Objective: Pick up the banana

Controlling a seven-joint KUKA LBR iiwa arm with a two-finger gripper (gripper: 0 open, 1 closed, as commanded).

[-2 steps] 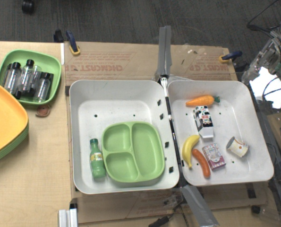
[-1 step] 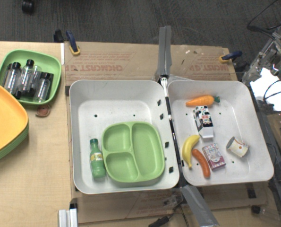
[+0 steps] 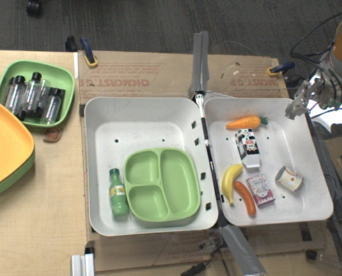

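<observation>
Even overhead light, soft shadows, slight blur throughout

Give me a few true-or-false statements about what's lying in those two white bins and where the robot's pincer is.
1. The banana lies in the right bin. True.
2. The banana is in the green divided plate. False: that plate sits in the left bin, with no food visible on it.
3. A sausage lies touching or almost touching the banana. True.
4. The pincer is holding the banana. False: it hovers at the right bin's far right corner, well away from the fruit.
5. The carrot sits beside the green bottle. False: they are in different bins.
</observation>
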